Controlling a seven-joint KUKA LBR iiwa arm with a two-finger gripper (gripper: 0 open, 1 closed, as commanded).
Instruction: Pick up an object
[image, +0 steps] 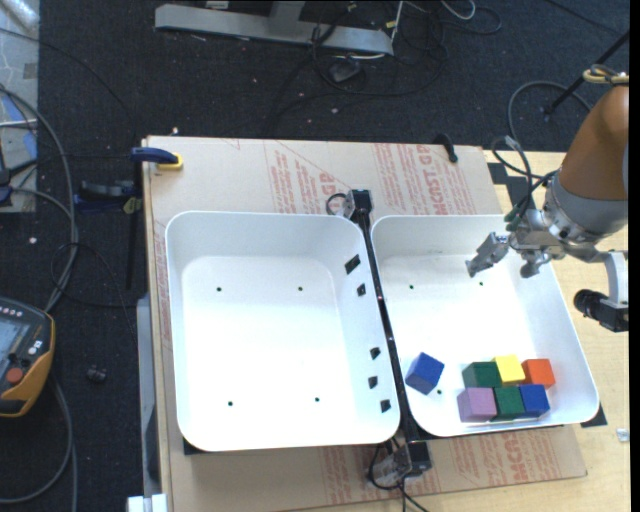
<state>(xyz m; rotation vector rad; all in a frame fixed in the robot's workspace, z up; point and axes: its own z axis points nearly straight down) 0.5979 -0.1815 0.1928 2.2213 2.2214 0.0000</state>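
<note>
Your claw (510, 255) hovers at the right bin's (440, 240) two o'clock, fingers spread, holding nothing — the blocks (505, 388) cluster at five o'clock.

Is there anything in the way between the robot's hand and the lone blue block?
Nothing visible. The gripper hangs over the right bin, and bare white floor lies between it and the blue block.
</note>
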